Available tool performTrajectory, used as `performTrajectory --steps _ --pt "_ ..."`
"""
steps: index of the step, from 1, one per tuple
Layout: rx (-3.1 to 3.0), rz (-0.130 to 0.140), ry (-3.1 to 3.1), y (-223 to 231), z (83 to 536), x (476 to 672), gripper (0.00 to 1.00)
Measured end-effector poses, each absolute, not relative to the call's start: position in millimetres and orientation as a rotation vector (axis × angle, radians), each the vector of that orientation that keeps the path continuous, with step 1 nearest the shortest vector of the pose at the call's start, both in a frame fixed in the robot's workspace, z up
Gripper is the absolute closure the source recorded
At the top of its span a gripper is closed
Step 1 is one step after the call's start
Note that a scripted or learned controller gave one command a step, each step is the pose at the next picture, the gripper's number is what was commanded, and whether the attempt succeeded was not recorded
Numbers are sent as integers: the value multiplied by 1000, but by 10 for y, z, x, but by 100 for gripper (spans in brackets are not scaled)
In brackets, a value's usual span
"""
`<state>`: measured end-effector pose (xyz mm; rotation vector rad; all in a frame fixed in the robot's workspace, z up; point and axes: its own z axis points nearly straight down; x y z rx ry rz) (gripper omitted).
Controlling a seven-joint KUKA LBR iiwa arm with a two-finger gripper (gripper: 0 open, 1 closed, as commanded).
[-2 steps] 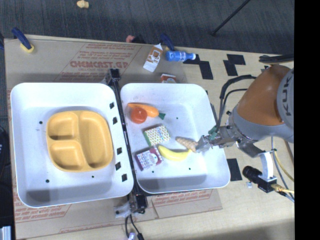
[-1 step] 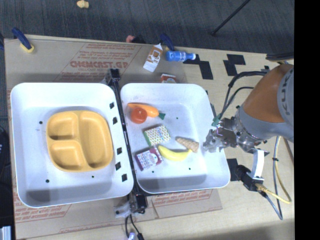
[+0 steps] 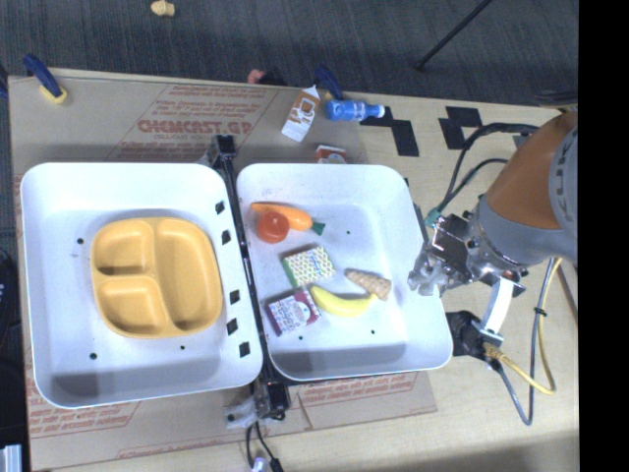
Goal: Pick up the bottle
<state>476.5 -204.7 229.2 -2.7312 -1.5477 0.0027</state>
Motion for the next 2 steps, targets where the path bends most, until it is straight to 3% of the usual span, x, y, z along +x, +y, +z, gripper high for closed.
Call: performTrajectory --steps 1,2 --pt "-2722 5 -1559 -2026 2015 4758 100" --pt "-2122 2 -2310 -1775 2141 4764 100"
